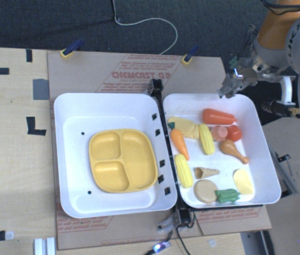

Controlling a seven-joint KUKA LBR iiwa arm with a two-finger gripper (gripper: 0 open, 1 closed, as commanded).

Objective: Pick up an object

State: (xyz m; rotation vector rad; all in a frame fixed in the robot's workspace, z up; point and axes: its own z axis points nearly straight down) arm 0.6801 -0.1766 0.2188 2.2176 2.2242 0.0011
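Red sausage (218,116) lies just below the gripper (227,91).

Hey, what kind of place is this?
Probably a robot lab test bench, not a kitchen: the arm hangs over two white bins, the food in the right one is toy food, and cardboard is clamped under them.

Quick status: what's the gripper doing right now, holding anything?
Gripper: above the far rim of the right bin, nothing seen between its fingers; open or closed cannot be told from this view.
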